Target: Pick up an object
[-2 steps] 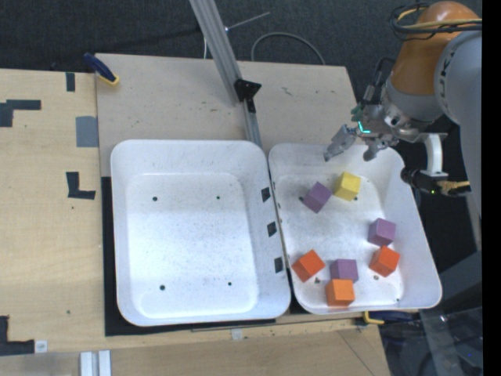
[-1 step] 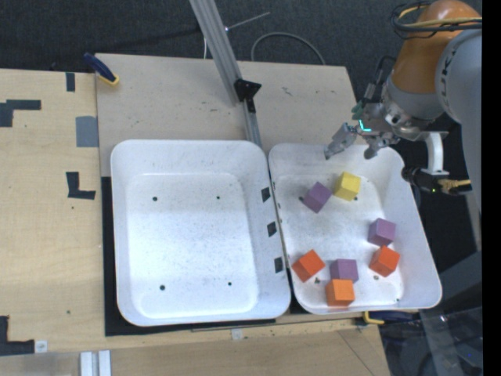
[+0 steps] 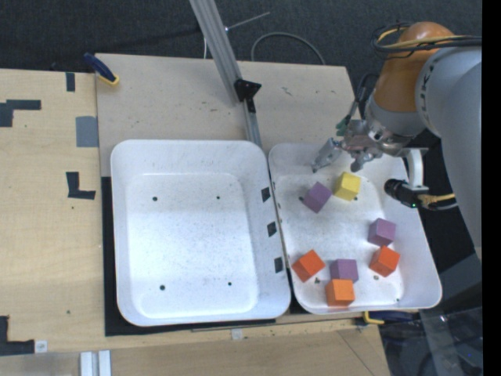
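Cubes lie scattered in the right bin (image 3: 407,288), seven in all. Taking the yellow cube (image 3: 348,186) as the landmark: it sits near the bin's far end, and a purple cube (image 3: 317,197) lies just beside it on the side toward the left bin (image 3: 125,163), tilted, not touching it. Nearer the camera from the yellow cube and toward the arm's side lies a second purple cube (image 3: 382,231), with an orange cube (image 3: 384,261) just below that one. Further toward the camera, well apart from the yellow cube, a third purple cube (image 3: 344,270) sits with an orange cube (image 3: 308,265) beside it and another orange cube (image 3: 340,291) touching its near edge.

The gripper (image 3: 342,159) hangs over the bin's far end, just beyond the yellow cube, its two fingers spread apart with nothing between them. The grey arm (image 3: 450,77) with its orange band (image 3: 403,73) rises behind it.
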Robot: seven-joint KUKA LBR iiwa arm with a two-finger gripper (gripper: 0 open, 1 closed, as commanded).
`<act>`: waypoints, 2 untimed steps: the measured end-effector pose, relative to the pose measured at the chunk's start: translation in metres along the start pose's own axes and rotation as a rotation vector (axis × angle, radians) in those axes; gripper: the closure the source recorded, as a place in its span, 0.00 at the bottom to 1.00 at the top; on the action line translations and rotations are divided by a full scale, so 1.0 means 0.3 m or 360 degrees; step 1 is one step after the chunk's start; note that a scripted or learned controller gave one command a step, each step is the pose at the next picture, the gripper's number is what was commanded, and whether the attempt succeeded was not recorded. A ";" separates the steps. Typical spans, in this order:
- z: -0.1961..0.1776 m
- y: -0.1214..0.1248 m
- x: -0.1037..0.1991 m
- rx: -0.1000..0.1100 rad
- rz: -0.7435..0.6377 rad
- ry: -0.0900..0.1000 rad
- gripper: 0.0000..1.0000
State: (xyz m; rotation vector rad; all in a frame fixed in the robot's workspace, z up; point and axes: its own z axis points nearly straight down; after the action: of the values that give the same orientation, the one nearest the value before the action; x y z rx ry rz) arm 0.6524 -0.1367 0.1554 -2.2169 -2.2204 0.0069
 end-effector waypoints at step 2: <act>0.126 0.018 0.001 -0.0044 -0.0002 -0.0011 0.00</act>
State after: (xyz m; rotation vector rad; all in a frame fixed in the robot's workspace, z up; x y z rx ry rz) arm 0.6577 -0.1363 0.1176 -2.2325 -2.2389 -0.0165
